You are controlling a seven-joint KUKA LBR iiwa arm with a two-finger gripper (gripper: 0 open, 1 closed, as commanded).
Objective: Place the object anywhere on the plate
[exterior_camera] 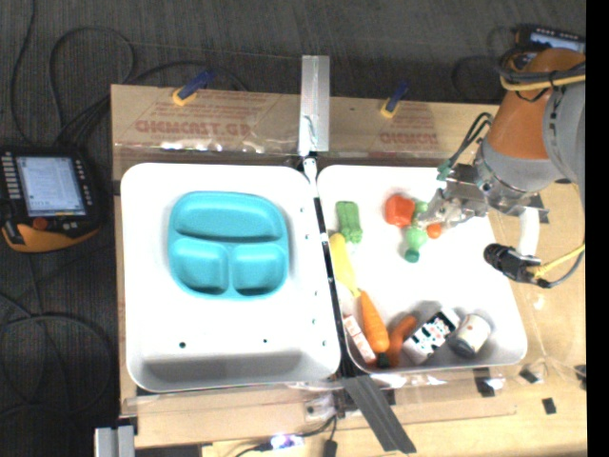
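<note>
Bright, even overhead light; white bins [228,360] glare, slightly soft focus.

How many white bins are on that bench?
2. The left bin holds a blue divided plate. The right bin holds the toy foods and other small things, with the tool over it.

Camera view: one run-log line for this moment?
tool over right white bin, beside orange-and-green toy | grasp: cannot tell | turquoise three-compartment plate in left bin, bare | placement: not done
</note>
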